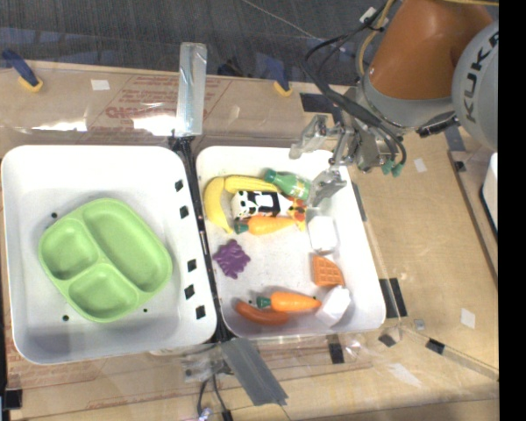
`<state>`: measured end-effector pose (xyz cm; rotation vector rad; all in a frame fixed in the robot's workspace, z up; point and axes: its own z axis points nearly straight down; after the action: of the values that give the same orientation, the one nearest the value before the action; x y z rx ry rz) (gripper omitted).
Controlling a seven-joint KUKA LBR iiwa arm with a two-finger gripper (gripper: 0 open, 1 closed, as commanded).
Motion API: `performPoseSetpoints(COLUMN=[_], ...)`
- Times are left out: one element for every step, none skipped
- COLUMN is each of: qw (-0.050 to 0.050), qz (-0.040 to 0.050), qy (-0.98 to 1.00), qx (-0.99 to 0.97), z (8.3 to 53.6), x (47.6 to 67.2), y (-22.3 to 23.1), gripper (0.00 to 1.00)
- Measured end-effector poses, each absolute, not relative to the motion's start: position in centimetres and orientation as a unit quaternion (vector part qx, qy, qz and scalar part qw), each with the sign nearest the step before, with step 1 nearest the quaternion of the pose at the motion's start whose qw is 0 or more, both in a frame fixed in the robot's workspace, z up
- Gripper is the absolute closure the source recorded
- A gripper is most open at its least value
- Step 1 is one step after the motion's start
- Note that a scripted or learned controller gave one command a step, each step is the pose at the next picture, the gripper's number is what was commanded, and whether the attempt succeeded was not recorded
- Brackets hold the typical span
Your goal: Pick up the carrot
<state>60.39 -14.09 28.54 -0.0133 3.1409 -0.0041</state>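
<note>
Nearest us lies the carrot (pixel 291 303), touching a chili (pixel 254 313). Our gripper (pixel 320 160), jaws apart, hovers at twelve o'clock; we risk grabbing the wrong thing.

green plate (pixel 105 257) (left bin), banana (pixel 216 202), purple grapes (pixel 231 258), waffle (pixel 328 271)

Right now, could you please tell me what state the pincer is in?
Pincer: open, holding nothing, over the top edge of the right bin, apart from the carrot.
</note>
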Motion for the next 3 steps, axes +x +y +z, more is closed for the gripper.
performPoseSetpoints(qw=[0.004,0.000,0.000], qz=[-0.0010,0.0007,-0.0003], qy=[1.000,1.000,1.000], qx=[0.016,0.018,-0.028], z=[10.6,9.3,9.1], x=[55.6,56.4,50.0], y=[-15.0,-11.9,-13.6], gripper=[0.00,0.00,0.00])
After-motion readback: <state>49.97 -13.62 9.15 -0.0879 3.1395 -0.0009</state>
